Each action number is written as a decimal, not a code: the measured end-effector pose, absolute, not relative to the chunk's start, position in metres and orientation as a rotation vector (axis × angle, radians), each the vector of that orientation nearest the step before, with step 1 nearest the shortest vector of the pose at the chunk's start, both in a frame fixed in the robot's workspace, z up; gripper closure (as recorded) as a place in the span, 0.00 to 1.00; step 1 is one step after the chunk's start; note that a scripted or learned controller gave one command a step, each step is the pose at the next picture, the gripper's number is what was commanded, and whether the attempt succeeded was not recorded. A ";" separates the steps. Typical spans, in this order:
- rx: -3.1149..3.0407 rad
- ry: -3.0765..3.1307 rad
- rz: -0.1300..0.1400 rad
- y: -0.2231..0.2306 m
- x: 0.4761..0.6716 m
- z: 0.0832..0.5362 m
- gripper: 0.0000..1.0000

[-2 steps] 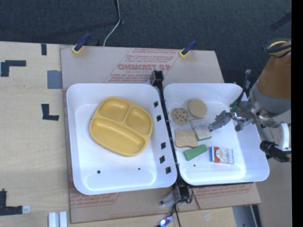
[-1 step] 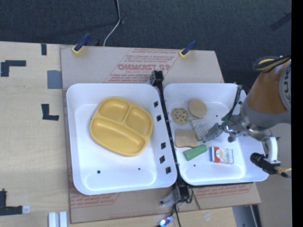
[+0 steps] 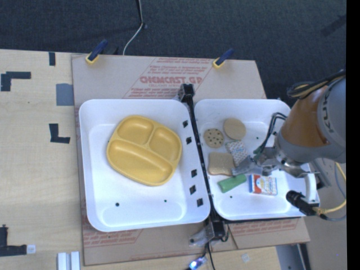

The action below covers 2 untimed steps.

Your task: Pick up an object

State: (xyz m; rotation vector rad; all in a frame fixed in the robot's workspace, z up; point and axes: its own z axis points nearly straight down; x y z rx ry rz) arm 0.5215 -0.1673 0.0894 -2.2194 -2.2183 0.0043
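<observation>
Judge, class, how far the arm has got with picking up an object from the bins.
Done: the arm has reached into the right bin, its gripper low among the items, by the green block and tan slice. In hand: nothing visibly between its fingers. Left: grasp and lift. The yellow tray lies in the left bin.

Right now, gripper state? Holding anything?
Gripper: low in the right bin, over the green block and tan piece; grasp cannot be told.
</observation>
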 end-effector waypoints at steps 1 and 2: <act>-2.217 -2.222 0.001 -0.166 0.523 0.102 1.00; -2.220 -2.225 -0.003 -0.159 0.522 0.147 1.00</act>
